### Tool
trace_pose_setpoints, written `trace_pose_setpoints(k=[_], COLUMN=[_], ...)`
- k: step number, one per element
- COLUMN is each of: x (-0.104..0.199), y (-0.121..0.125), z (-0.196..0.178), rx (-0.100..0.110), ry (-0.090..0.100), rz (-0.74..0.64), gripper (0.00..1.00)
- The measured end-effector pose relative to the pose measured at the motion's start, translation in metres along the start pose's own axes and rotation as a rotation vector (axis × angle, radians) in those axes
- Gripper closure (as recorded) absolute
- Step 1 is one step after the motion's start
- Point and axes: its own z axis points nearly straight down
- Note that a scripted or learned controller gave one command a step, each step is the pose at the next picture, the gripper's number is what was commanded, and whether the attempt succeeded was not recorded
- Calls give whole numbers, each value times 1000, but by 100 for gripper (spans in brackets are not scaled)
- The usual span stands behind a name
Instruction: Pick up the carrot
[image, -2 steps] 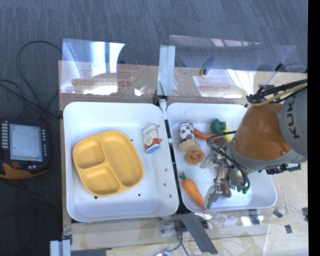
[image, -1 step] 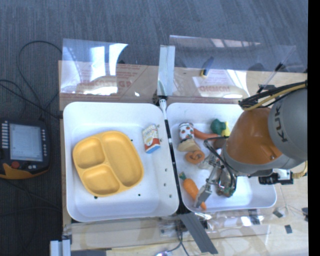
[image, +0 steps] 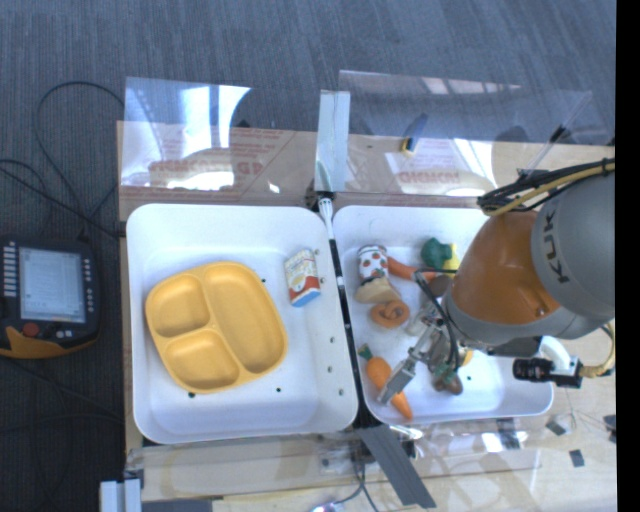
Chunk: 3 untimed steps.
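The carrot (image: 379, 373) is orange with a small green top and lies in the right bin (image: 520, 402), near its front left corner, pointing toward the front. The gripper (image: 400, 383) reaches down from the grey and orange arm (image: 510, 275) and sits right over the carrot's middle. It crosses the carrot, so orange shows on both sides of it. The carrot rests on the bin floor.
The right bin also holds a white spotted jar (image: 372, 260), an orange piece (image: 401, 268), a green toy (image: 435, 250), a tan item (image: 377, 292), a round brown item (image: 390, 314) and a dark item (image: 447, 379). In the left bin (image: 150, 420) are a yellow divided plate (image: 215, 325) and a small carton (image: 302, 277).
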Motion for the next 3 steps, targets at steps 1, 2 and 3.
trace_pose_setpoints(k=[1, 2, 3], x=[-3, 31, 68], y=[1, 37, 90], z=[-12, -96, -146], rx=[-3, 8, 11], ry=[-9, 7, 5], rz=[0, 226, 567], gripper=[100, 100, 100])
